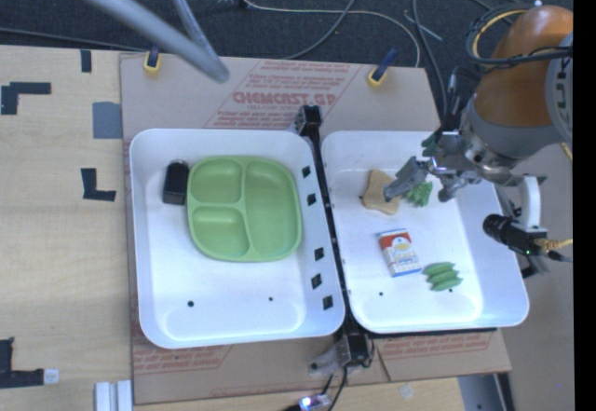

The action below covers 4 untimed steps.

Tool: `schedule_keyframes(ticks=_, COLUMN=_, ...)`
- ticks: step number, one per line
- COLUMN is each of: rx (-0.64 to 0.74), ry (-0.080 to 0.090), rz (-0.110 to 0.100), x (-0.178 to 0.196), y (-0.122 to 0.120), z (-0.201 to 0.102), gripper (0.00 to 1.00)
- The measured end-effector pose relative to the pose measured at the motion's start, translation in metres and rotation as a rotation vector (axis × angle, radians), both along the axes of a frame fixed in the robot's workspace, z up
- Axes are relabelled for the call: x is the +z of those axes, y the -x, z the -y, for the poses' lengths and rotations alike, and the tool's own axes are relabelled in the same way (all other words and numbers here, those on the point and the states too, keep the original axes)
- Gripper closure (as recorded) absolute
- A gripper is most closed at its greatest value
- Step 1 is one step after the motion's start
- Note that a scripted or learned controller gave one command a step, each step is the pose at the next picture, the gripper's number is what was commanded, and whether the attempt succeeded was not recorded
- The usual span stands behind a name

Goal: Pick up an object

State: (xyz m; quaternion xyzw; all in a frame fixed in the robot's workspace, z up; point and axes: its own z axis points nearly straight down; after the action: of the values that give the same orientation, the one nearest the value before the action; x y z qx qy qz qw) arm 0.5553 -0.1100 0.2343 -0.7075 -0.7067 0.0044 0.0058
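Observation:
My gripper (425,184) hangs over the far part of the right bin (494,307), reaching in from the right. A small green leafy toy (420,194) sits between its two fingers, and the gripper is shut on it. Just left of it lies a tan bread-like piece (376,191), touching or nearly touching the left finger. A small red and white box (399,252) lies mid-bin. A green pea pod (442,275) lies to the box's lower right.
The left bin (149,288) holds a green divided plate (246,208) and a small black block (175,183) beside the plate's left edge. A black divider strip (321,232) runs between the bins. Cables trail behind the bins.

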Motion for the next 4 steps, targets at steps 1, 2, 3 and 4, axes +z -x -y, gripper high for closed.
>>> schedule_keyframes(ticks=1, rx=0.003, ry=0.002, rz=0.012, x=0.007, y=-0.002, z=0.000, gripper=0.00)
schedule_keyframes(ticks=2, rx=0.003, ry=0.003, rz=0.010, x=-0.040, y=-0.009, z=-0.002, gripper=0.00)
schedule_keyframes(ticks=3, rx=0.001, ry=0.002, rz=0.007, x=-0.104, y=-0.005, z=-0.002, gripper=0.00)
schedule_keyframes(ticks=4, rx=0.001, ry=0.010, rz=0.023, x=-0.148, y=-0.007, z=0.000, gripper=0.00)
